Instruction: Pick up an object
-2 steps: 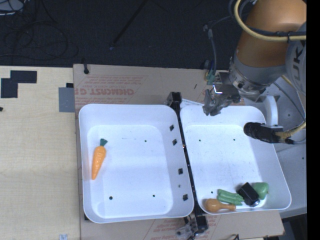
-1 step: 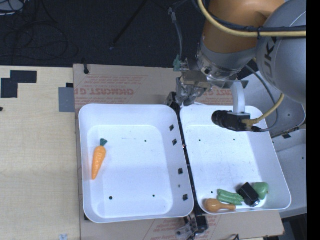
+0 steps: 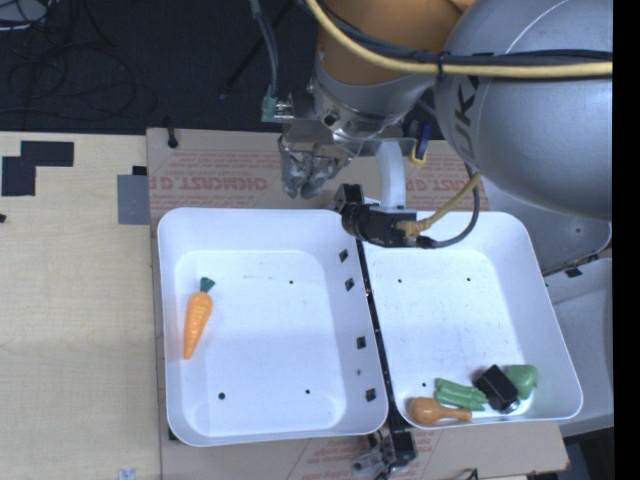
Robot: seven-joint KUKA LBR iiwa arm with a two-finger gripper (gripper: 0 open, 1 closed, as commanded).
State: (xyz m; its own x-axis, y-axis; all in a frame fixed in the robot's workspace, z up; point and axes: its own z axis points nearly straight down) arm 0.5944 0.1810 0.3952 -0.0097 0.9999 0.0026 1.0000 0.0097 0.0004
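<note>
An orange toy carrot (image 3: 197, 320) with a green top lies at the left side of the left bin (image 3: 250, 230). In the near right corner of the right bin (image 3: 520, 268) sit a green pod (image 3: 460, 394), a black block (image 3: 497, 387), a green piece (image 3: 523, 376) and a tan pear-shaped toy (image 3: 437, 411). My gripper (image 3: 306, 176) hangs under the grey wrist, over the cardboard just behind the left bin's far rim. It is well away from every object, and nothing shows in it.
A black divider strip (image 3: 366, 308) with clips runs between the two bins. A black fitting with cables (image 3: 378, 223) sits at its far end. The arm's large grey body (image 3: 530, 88) looms over the right bin's far side. Brown cardboard (image 3: 215, 173) underlies the bins.
</note>
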